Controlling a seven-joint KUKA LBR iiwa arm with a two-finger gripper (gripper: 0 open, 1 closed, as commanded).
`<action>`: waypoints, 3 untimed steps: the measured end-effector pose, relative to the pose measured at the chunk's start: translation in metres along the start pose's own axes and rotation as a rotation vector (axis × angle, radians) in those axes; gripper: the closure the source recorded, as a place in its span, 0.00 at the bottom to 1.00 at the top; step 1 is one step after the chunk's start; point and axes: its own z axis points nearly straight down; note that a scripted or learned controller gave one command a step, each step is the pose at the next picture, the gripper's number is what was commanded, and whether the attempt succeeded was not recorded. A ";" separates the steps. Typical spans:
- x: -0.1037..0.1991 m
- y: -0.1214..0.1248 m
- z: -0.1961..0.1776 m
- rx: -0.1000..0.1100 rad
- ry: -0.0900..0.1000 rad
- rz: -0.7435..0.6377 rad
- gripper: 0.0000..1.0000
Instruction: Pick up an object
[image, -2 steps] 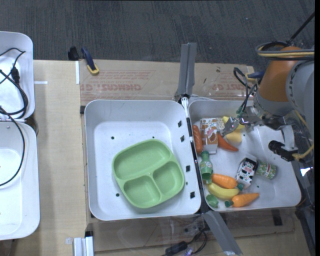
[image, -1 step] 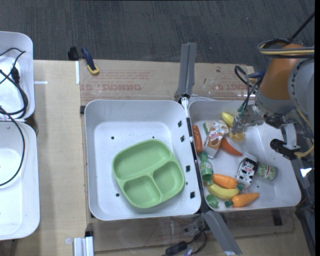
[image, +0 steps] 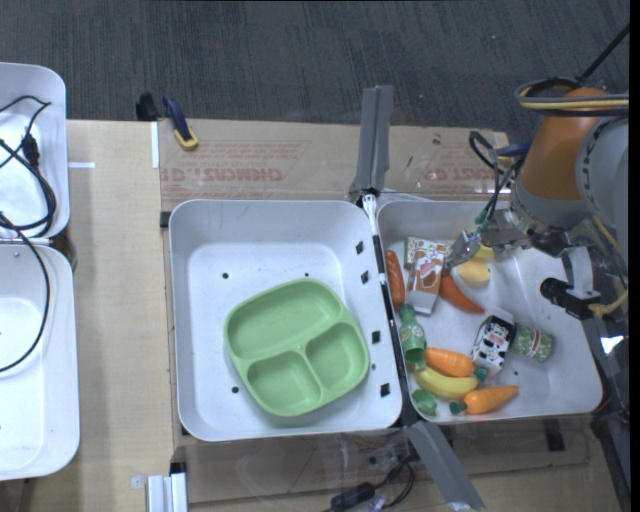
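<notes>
Gripper (image: 466, 247) low in right bin (image: 565, 300), just right of carton (image: 425, 268), near its top end. Open or closed: cannot tell, tip small and partly masked by wrist. Nothing visibly held.

Likely target: yellow piece (image: 481, 270), just right of carton, right beneath gripper. Orange pepper (image: 460, 295) beside carton's lower right, seemingly touching yellow piece. Sausage (image: 395, 278) left of carton, tight against bin wall. Cow toy (image: 492, 343) and cup (image: 534, 345) below-right of carton, more in the open. Carrot (image: 449, 360) and banana (image: 447, 383) below carton, packed together.

Suggestions, judged from this frame alone:
- Commit to yellow piece; already closest.
- Centre over it before descent, away from carton edge, else carton gets nudged or pinched too.
- Close across narrow axis; looks rounded, likely to squirt out sideways.
- Watch pepper: contact could drag it along or tip the grasp.
- Lift straight up, slowly, then check for object in grasp before moving off.
- On a miss, try cow toy next: more free space around it than anything hugging carton.
</notes>
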 end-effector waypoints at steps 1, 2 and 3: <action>-0.001 0.001 -0.010 -0.002 -0.002 -0.002 1.00; 0.035 -0.004 0.006 -0.005 0.000 0.111 1.00; 0.035 -0.006 0.009 -0.001 0.000 0.112 0.00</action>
